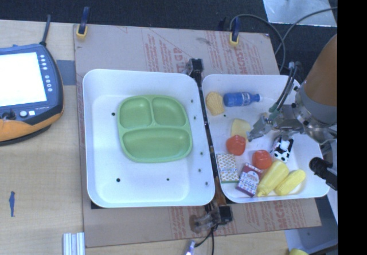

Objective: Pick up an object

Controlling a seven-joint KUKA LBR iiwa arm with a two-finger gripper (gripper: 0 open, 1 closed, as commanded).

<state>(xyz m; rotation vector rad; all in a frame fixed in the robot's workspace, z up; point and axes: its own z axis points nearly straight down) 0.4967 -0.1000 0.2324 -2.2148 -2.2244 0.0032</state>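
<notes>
Corn cobs (281, 179) at bin's 6 o'clock; my hand (274, 125) hovers mid right bin (269, 83), grip state unclear; approach step; tomato (235, 145) at its 8 o'clock; next descend, close.

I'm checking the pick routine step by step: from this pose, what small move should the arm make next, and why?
Probably a short descent toward the middle of the right bin. The gripper hovers there with nothing visibly between its jaws, and the toys lie just around it: a red tomato and a pale yellow piece to its left, a black-and-white cow below it.
</notes>
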